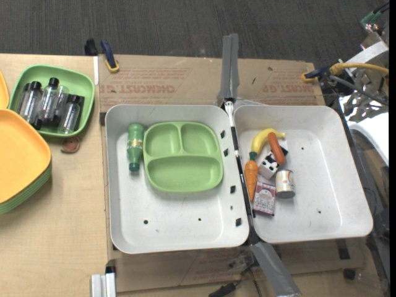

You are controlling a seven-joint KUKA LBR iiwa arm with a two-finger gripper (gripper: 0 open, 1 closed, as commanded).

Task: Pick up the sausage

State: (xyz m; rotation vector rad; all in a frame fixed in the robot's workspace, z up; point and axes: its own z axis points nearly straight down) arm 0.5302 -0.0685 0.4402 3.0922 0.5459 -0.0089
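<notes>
The hand itself cannot be made out among the arm's gear and cables at the 3 o'clock edge, so its state cannot be told. The short orange-red sausage [276, 149] lies in the right shallow white bin [328, 184], at 10 o'clock of its floor, touching the curved yellow banana [265, 138] and a black-and-white dice [268, 162]. An orange carrot [250, 175], a small metal can [284, 183] and a card box [265, 199] crowd just below. Toward 3 and 6 o'clock the bin floor lies bare.
</notes>
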